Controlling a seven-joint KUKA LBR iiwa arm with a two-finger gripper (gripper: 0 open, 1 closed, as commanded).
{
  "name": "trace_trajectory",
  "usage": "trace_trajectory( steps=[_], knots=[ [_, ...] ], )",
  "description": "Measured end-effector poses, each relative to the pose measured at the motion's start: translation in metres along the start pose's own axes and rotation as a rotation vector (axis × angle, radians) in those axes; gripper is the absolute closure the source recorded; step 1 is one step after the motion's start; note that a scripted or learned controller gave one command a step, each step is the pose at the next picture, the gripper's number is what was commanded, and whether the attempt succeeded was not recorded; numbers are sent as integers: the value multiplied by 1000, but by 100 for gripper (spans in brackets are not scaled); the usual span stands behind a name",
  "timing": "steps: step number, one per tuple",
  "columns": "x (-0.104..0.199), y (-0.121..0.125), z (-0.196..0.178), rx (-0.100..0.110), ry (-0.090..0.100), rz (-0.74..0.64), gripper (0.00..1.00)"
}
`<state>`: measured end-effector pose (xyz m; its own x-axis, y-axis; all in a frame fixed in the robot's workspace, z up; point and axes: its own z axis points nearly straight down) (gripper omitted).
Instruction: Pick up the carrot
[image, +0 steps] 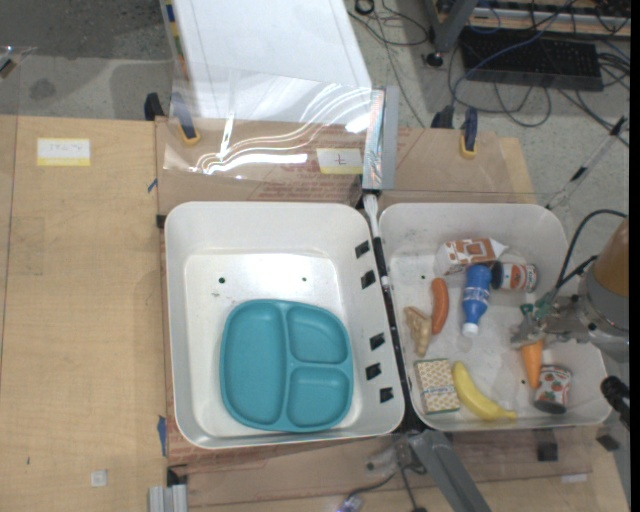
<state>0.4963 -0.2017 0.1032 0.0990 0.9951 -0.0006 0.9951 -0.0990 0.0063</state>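
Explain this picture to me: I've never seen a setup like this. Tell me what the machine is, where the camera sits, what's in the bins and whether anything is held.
One camera looks down at a slant on two white bins. The arm is a robot reaching in from the right; its gripper sits at the carrot's top end. I cannot tell whether it grips it. The left bin holds a teal plate. The right bin holds the carrot, a banana, a sausage, a blue bottle and small packages.
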Motion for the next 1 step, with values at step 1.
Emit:
trace_trajectory(
  steps=[1],
  knots=[
    [82, 60, -80, 5, 1, -11, 100]
  ],
)
